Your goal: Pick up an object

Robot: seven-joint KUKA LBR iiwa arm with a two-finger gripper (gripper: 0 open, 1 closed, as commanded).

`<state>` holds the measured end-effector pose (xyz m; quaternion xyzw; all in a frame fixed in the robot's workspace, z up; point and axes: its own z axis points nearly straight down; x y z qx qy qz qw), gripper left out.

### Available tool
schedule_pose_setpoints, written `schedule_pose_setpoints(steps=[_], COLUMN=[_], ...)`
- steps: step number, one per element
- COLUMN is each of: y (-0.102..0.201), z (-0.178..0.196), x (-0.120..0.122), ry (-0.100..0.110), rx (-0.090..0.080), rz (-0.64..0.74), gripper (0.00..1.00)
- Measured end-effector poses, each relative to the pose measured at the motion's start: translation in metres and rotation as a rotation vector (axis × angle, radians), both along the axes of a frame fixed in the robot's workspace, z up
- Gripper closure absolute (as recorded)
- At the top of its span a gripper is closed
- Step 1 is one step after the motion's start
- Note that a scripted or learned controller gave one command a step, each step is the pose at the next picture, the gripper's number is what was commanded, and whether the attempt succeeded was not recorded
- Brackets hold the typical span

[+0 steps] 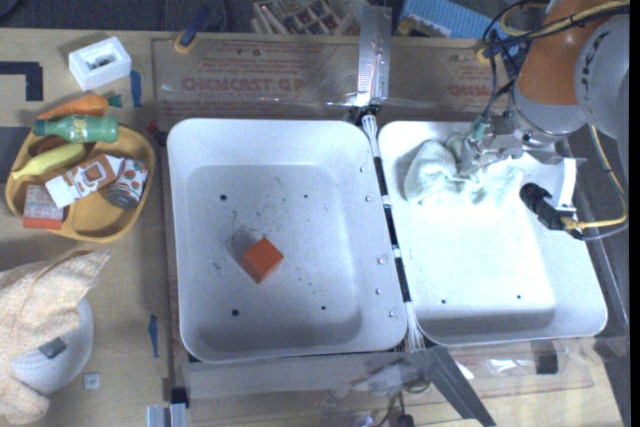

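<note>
The left bin (200,155) contains one orange block (263,259), lying left of centre on the bin floor; the right bin (480,295) contains a crumpled pale cloth (440,173) at its far end. The arm (575,65) enters from the right, orange band uppermost; the gripper (478,147) is positioned directly over the cloth, at its right portion; contact between the two cannot be determined. Left of the bins, a yellow bowl (95,225) holds a green bottle (78,129), a banana (45,161) and small packets; a white box (100,63) sits beyond it.
</note>
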<state>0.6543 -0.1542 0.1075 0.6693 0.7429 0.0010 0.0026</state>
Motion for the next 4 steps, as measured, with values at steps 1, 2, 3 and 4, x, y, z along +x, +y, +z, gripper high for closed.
schedule_pose_setpoints(steps=[1,2,3,4], y=[0.0,0.027,0.051,0.05], z=[0.0,-0.018,-0.018,-0.018], x=[0.0,0.013,0.013,0.013], ry=[0.0,0.001,0.005,0.004], rx=[0.0,-0.002,-0.004,-0.003], rz=[0.0,0.24,0.305,0.304], gripper=[0.0,0.0,0.0,0.0])
